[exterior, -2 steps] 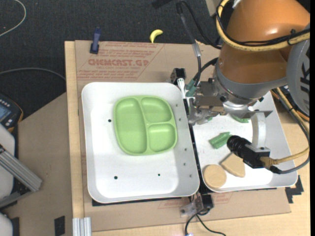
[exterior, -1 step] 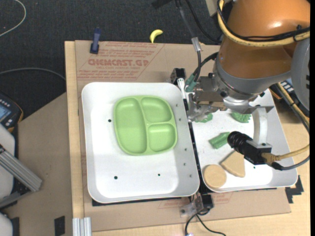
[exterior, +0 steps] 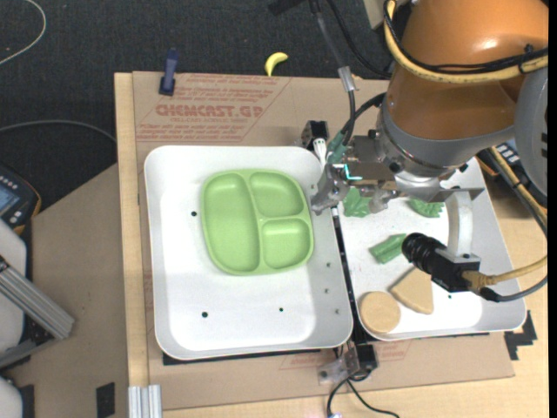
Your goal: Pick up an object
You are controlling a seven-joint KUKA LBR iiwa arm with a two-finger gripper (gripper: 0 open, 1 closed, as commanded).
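Note:
My gripper (exterior: pixel 329 190) hangs low over the rim between the two bins, at the upper left corner of the right bin (exterior: pixel 496 316). A green piece (exterior: pixel 357 205) lies right beside it, partly under the wrist. In the same bin are another green piece (exterior: pixel 387 248), a third green piece (exterior: pixel 426 205) further right, a tan wedge (exterior: pixel 415 293) and a round tan disc (exterior: pixel 379 312). The arm's bulk hides much of this bin's back half.
The left bin (exterior: pixel 174 259) holds a light green divided plate (exterior: pixel 257 220). A white curved piece (exterior: pixel 459 225) lies at the right bin's right side. On the cardboard behind the bins are a blue clip (exterior: pixel 168 72) and a small yellow object (exterior: pixel 276 61).

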